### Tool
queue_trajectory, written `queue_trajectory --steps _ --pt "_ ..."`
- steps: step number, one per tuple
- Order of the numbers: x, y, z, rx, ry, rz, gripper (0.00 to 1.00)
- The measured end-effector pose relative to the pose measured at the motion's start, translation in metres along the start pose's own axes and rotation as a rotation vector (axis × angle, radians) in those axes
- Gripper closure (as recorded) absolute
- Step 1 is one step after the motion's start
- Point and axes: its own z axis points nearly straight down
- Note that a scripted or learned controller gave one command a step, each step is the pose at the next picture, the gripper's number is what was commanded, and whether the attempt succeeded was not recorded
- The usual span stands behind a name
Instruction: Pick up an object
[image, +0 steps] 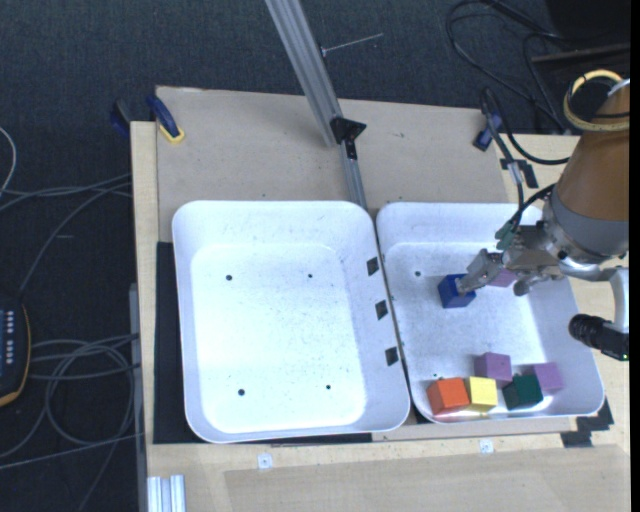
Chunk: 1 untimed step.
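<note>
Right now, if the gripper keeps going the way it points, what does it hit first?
The gripper points toward the view's left and down into the right bin. The blue block sits right at its tip, so that likely comes first, though height above the block is unclear.

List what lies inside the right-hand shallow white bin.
Inside the right-hand shallow white bin: a blue block by the gripper, plus orange, yellow, green and two purple blocks. The arm hides part of the floor.
</note>
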Motion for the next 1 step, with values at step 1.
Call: queue_trajectory --steps 1 --pt "-0.0001 0.0001 0.0 -0.001 0.0 0.0 0.0"
